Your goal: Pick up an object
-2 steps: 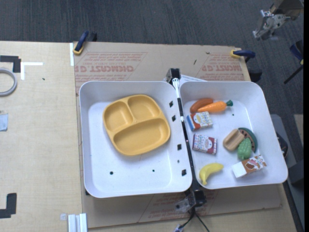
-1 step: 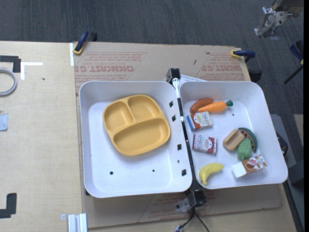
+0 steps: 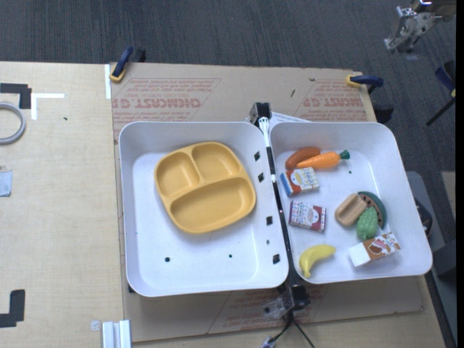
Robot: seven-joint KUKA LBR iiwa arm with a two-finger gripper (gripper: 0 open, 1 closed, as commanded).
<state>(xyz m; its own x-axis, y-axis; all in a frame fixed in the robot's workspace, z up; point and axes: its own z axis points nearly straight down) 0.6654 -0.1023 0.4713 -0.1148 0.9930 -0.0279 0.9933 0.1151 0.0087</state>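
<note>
While its grasp state cannot be told, the gripper (image 3: 407, 31) hangs beyond the right bin (image 3: 406, 194).

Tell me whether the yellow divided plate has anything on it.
Empty. The yellow plate in the left bin shows three bare compartments.

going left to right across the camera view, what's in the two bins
yellow divided plate → blue-edged carton → red carton → banana → carrot → bread slice → white box
</note>
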